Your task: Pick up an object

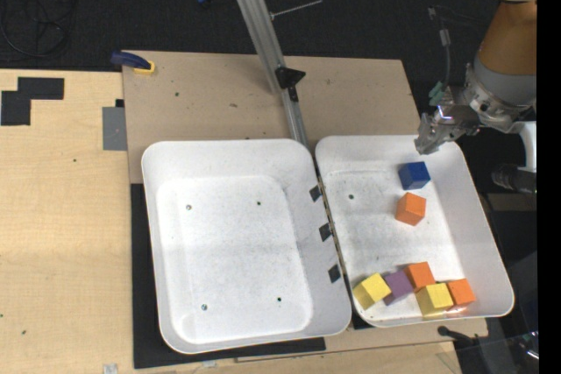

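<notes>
The right bin holds a blue cube near its far right side and an orange cube just below it. Along the near edge lie a yellow cube, a purple cube, an orange cube, a second yellow cube and another orange cube. My gripper hangs over the bin's far right corner, just above and right of the blue cube, with nothing seen between its fingers.
The left bin sits beside the right one, with black clips on the shared rim. A slanted metal rail rises behind the bins. A blue-and-yellow clamp lies at the board's far left corner.
</notes>
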